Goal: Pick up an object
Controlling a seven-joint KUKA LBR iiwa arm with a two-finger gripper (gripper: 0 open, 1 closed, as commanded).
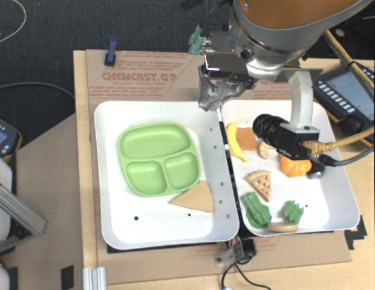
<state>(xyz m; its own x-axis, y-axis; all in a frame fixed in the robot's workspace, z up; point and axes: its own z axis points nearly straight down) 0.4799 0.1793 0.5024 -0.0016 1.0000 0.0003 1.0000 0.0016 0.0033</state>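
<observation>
- A grey arm (284,17) with an orange band fills the upper right of the frame, reaching in over the worktop (145,71).
- Two shallow white bins sit side by side on it: the left bin (109,162) in the centre left of the frame, the right bin (339,204) in the centre right.
- A green divided plate (158,159) lies in the middle of the left bin, with a tan wedge (195,198) touching its lower right corner.
- The jaws (213,98) hang at the top centre of the frame, over the upper end of the seam between the two bins. Whether they are released or clenched cannot be told; nothing is visibly held.
- The nearest candidate to pick up is a yellow banana (236,142) in the upper left corner of the right bin. It lies just below and slightly right of the jaws, its long axis running nearly top to bottom in the frame, beside the bin's left wall.
- Further down the right bin lie a pizza slice (260,184), an orange piece (294,166), and two green pieces (256,210) near the bottom edge.
- Judged from this, a short move down-frame and a little right would bring the jaws over the banana.
</observation>
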